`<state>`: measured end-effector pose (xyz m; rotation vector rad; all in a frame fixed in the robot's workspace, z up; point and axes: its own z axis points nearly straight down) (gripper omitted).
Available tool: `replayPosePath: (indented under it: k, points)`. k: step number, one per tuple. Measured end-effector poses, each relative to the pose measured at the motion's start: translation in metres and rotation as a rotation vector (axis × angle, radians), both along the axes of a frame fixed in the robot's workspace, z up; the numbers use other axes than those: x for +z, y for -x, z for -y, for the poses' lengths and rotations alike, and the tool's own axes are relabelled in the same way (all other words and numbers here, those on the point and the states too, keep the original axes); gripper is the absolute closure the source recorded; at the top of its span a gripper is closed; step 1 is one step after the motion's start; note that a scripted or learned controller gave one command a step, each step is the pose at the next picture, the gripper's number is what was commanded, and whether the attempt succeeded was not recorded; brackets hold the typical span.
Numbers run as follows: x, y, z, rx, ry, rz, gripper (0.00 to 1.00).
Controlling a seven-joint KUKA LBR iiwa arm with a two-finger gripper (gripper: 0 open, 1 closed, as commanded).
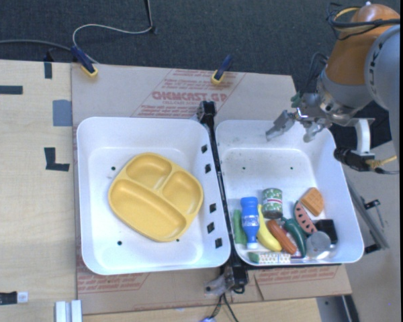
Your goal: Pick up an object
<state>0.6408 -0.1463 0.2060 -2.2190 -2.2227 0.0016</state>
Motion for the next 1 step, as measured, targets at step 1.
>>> replayPosePath:
  k: [1]
  points:
    - [-0.1206,0.0921,0.0084,-0.002,-0.001,0.0,0.0]
